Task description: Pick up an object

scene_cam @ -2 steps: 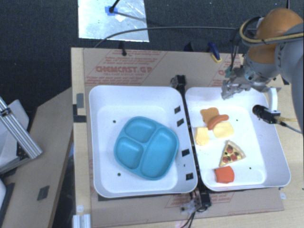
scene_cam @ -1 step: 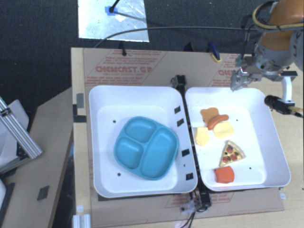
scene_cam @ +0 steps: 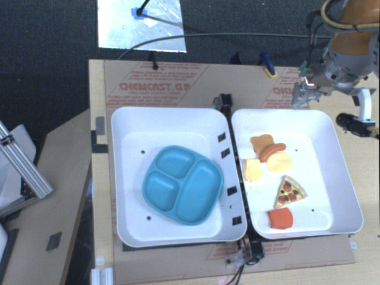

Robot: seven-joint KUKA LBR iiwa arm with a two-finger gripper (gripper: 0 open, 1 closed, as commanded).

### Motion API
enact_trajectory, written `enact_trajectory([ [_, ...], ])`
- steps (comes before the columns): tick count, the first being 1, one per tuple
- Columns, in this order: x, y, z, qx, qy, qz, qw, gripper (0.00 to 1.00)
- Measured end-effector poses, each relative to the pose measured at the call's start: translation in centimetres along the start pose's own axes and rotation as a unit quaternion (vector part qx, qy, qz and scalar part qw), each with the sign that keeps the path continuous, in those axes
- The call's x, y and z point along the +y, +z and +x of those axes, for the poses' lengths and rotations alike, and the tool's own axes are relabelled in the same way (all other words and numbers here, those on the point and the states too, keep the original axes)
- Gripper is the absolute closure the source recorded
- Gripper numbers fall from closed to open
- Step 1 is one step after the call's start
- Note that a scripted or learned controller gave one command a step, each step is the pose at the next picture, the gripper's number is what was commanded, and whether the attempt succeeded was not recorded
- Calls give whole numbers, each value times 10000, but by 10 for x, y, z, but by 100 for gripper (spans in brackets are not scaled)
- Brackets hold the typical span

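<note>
gripper point(scene_cam: 301, 95) small, blurred above right bin point(scene_cam: 341, 159) far rim; cannot tell state; arm cut off.

Right bin point(scene_cam: 332, 138): food pieces clustered in the middle; sausage point(scene_cam: 272, 151) touched orange piece point(scene_cam: 261, 141) and yellow pieces point(scene_cam: 279, 161), pizza slice point(scene_cam: 290, 190) and red piece point(scene_cam: 281, 218) sat slightly apart. Open floor along the right wall and far edge. Left bin point(scene_cam: 127, 129): blue tray point(scene_cam: 183, 184) took the centre, free margin around it.
</note>
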State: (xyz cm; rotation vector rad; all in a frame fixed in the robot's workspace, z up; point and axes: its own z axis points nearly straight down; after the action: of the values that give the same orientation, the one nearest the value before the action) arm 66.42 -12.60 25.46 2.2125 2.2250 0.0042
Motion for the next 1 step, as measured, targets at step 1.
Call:
enact_trajectory([
  [1, -23, 2, 58, 10, -18, 21, 10000, 100],
])
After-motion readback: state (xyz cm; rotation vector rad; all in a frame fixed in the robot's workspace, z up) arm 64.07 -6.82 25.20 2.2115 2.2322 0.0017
